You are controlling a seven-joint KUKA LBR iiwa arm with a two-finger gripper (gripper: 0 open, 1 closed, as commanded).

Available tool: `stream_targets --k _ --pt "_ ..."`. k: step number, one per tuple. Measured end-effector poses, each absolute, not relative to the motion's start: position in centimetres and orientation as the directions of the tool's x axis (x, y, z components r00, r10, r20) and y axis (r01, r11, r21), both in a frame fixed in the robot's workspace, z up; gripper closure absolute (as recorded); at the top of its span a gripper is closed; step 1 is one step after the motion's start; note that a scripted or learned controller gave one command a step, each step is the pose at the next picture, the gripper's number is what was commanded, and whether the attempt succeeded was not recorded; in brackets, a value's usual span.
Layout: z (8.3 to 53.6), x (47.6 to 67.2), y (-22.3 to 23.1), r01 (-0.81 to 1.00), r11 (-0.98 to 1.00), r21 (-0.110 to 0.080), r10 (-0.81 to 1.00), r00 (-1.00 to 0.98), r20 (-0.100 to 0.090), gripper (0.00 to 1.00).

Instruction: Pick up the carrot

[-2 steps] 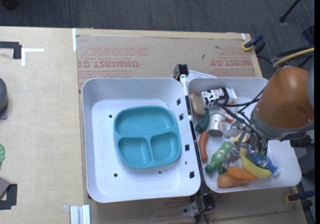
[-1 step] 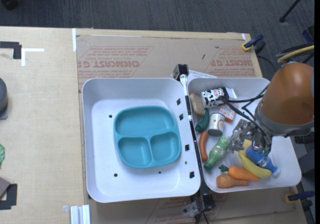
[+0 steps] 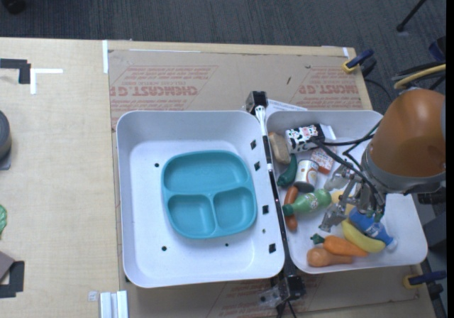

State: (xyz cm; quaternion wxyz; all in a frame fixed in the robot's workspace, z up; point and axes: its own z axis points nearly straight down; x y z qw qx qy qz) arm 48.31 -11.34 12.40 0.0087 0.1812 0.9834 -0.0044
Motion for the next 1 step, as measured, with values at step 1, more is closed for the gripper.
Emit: stream_targets --k 1 --pt "9.32 55.86 -12.98 0.462 0.887 0.002 0.462 -0.887 -0.006 0.00"
